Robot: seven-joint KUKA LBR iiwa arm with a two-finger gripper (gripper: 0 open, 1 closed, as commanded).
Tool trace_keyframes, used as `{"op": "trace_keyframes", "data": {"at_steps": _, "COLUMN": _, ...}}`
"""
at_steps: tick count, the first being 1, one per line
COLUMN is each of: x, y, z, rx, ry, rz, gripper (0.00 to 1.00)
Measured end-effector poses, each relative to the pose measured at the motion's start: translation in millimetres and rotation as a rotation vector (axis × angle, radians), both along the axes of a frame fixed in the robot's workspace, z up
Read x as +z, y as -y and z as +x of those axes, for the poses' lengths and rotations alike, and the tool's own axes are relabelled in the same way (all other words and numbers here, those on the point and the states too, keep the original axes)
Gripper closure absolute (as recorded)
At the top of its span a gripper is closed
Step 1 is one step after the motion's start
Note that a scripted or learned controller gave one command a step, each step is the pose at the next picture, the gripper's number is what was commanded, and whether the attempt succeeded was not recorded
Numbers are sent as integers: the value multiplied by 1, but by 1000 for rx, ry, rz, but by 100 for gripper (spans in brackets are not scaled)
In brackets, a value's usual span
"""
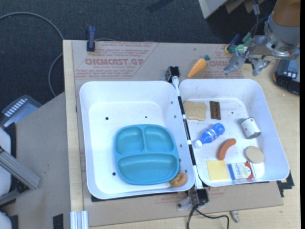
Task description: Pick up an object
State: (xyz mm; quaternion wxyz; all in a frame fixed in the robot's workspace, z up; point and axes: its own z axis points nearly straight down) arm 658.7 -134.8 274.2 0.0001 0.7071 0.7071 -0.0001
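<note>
Nothing has been lifted so far, judging by how things lie: every object rests in a bin or on the bench, and the gripper (pixel 245 63) hangs above the far rim of the right bin (pixel 269 109), with its two fingers spread apart and bare air between them. The arm (pixel 286 13) reaches in from the upper right, so the whole pick looks to be ahead of it.

The nearest candidate is a toy carrot (pixel 197 67), lying on the bench just outside the bins, off to the gripper's left at about its level. Below the gripper, inside the right bin, sit a slice of toast (pixel 195 110) and a small brown bar (pixel 215 109). Farther down are a blue bottle (pixel 211 133), a sausage (pixel 226 148) and a white can (pixel 250 127). Well below, at the bin's near edge, lie a yellow cheese slice (pixel 218 170), a small carton (pixel 243 171) and a round biscuit (pixel 254 154).

Far down and to the left, the other bin holds a blue divided plate (pixel 145 154), with a small pastry (pixel 179 179) touching its corner.

What remains is the descent over one object, closing on it, and raising it.
</note>
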Motion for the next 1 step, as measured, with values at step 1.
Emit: {"op": "trace_keyframes", "data": {"at_steps": 1, "x": -127, "y": -3, "z": -40, "rx": -1, "ry": -3, "rz": 1, "gripper": 0}}
